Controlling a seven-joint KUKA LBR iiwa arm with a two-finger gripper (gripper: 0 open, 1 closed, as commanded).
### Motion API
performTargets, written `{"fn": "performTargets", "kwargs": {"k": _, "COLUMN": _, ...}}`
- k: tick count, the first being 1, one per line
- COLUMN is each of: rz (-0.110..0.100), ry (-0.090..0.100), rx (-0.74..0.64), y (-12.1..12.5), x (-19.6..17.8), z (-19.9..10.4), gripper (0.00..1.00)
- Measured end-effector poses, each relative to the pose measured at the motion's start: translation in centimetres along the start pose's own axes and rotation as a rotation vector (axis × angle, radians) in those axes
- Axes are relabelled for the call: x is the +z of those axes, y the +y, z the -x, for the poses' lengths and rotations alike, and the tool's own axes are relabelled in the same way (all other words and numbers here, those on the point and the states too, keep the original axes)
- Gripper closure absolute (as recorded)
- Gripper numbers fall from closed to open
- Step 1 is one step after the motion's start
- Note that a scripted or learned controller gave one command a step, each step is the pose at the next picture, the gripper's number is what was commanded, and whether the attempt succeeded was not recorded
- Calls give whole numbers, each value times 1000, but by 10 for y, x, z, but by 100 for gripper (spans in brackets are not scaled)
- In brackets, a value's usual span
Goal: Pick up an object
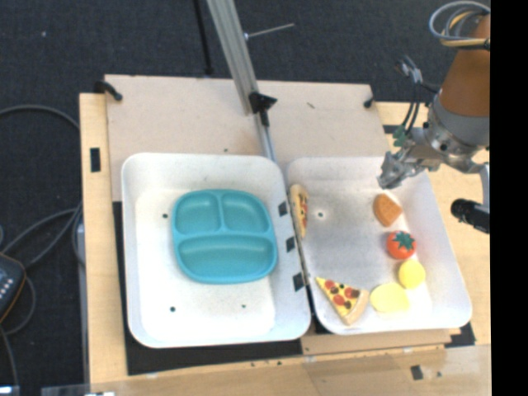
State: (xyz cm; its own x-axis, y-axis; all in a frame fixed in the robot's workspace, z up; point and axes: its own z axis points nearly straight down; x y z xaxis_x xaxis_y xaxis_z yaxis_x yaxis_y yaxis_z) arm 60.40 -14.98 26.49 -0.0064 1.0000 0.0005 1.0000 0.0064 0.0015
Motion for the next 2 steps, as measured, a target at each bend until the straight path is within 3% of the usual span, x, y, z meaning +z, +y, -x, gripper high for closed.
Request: {"fn": "performTargets", "kwargs": {"k": 2, "rz": -2, "ry": 1, "rx": -1, "y": 6, "x": 13, "z": -116, "gripper": 100}}
